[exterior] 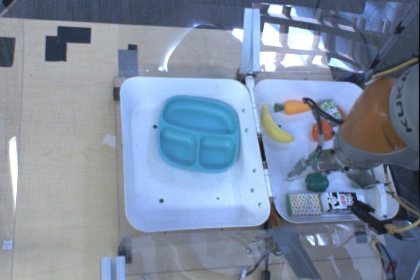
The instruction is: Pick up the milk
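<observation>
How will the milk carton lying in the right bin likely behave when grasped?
The milk carton looks boxy and lies flat, so it probably won't roll. It sits against the right bin near wall, beside a green box, likely crowding the end effector.

The light is bright and even, coming from above. Strong glare lies on the clear panels (308,36) behind the right bin (282,141), and the white bins are nearly overexposed. Shadows are soft. The picture is a little grainy.
</observation>
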Action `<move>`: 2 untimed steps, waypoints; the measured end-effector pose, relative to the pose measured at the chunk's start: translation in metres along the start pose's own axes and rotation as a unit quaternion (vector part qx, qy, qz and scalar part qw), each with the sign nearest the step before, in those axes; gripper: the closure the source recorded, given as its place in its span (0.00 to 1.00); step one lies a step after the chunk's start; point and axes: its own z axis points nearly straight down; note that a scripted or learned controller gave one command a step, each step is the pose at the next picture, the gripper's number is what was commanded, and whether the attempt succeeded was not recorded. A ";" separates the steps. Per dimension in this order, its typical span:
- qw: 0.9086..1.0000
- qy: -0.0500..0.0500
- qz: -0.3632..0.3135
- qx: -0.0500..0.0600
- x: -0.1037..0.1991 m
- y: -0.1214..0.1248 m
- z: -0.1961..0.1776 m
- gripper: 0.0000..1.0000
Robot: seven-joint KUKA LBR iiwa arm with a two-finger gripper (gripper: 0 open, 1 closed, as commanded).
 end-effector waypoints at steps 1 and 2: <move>1.000 -0.001 0.000 -0.004 0.000 0.004 -0.012 1.00; 0.997 0.001 0.076 0.004 0.035 -0.003 -0.103 1.00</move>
